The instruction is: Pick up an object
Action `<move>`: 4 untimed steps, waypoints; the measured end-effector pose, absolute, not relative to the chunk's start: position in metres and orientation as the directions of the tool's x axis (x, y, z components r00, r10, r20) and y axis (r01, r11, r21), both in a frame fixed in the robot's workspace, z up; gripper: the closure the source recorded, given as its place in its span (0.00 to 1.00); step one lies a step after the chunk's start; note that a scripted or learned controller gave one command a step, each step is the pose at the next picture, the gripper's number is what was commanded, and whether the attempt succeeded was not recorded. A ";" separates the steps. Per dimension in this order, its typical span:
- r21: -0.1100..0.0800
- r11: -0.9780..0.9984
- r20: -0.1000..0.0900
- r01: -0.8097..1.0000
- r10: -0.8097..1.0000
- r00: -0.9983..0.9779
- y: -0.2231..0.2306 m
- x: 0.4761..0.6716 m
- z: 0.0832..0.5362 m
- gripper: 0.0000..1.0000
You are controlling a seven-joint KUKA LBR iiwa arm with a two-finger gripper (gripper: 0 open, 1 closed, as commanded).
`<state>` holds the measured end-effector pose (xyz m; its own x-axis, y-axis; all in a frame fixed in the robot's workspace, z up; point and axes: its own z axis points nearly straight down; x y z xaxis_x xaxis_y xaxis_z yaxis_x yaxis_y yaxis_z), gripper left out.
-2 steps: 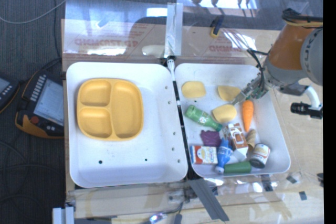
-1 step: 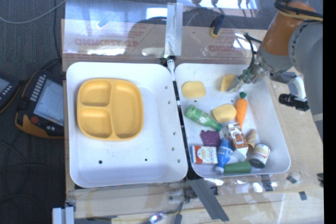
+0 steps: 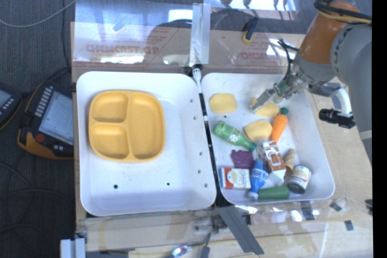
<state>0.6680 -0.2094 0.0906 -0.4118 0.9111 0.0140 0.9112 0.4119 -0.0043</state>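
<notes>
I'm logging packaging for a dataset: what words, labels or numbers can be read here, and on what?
None can be read.
Red lettering on the clear panels behind the bins: too blurred.
Labels on the small carton, the can and the green bottle: too small.

The left bin (image 3: pixel 181 184) has open floor around the yellow divided plate (image 3: pixel 127 125), widest along its front. The right bin (image 3: pixel 320 148) is crowded: toy food packs its front half, with the carrot (image 3: pixel 279 127) and green bottle (image 3: pixel 233 135) mid-bin. Bare floor lies behind the yellow piece (image 3: pixel 222 103), by the back wall.
</notes>
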 end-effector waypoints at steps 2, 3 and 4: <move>0.025 0.399 -0.011 0.917 0.917 -0.399 -0.216 0.623 0.098 0.00; 0.033 0.331 -0.017 0.943 0.944 -0.331 -0.212 0.598 0.100 0.00; 0.035 0.331 -0.023 0.943 0.943 -0.331 -0.213 0.599 0.109 1.00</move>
